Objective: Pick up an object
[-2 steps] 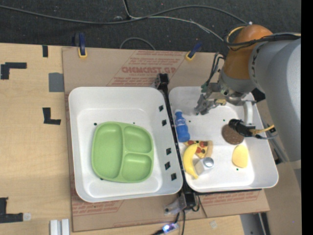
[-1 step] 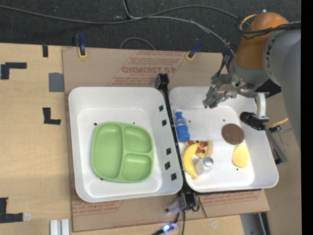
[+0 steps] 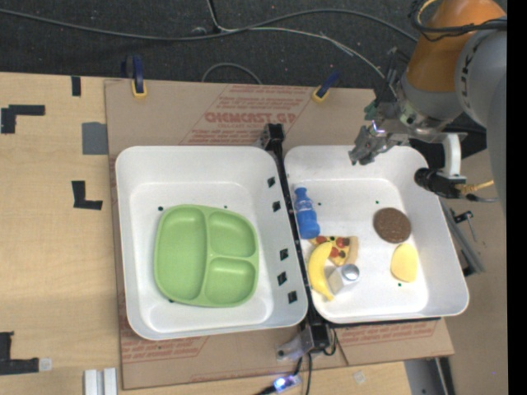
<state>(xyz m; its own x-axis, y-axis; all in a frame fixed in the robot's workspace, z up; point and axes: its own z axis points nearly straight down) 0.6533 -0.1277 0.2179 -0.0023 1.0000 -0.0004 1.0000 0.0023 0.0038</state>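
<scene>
Currently I see the arm point(image 3: 461, 48) reaching from the right, pincer point(image 3: 365, 151) over the right bin's point(image 3: 436, 303) far edge, grip state unclear, brown disc point(image 3: 392, 225) and banana point(image 3: 319, 271) near its front.

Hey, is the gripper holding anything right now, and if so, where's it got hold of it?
Nothing is held. The gripper hangs above the back edge of the right bin, apart from the items lying in it, with nothing between its fingers.
</scene>
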